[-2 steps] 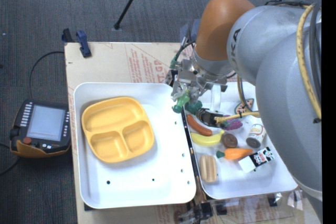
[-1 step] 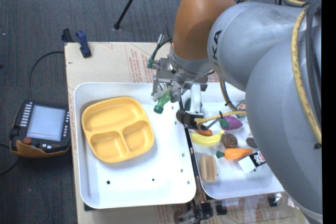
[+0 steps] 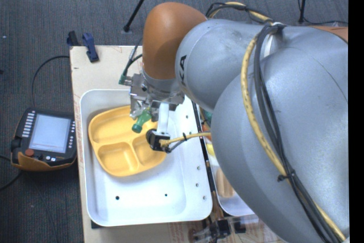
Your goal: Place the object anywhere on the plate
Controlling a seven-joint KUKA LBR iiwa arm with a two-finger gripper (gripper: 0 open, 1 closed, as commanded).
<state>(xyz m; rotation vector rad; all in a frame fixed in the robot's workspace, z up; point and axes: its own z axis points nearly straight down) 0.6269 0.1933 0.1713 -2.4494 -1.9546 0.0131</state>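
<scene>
Grey arm (image 3: 256, 94) with orange band (image 3: 168, 37) reaches in from the right, over the left white bin (image 3: 142, 202). End effector (image 3: 149, 116) hangs above the yellow divided plate (image 3: 114, 134), which lies in the upper left part of that bin. A small green object (image 3: 141, 121) sits right at the end effector tips, over the plate's upper compartment; looks clamped between the fingers, though the wrist hides most of the tips, so can't fully tell whether it touches the plate. Yellow cable (image 3: 185, 136) runs from a black fitting beside the end effector. Right bin (image 3: 239, 208) mostly hidden under the arm. Teach pendant (image 3: 45, 139) on the floor left of the desk (image 3: 108, 65); blue clamp (image 3: 90, 47) at the desk's back left corner
</scene>
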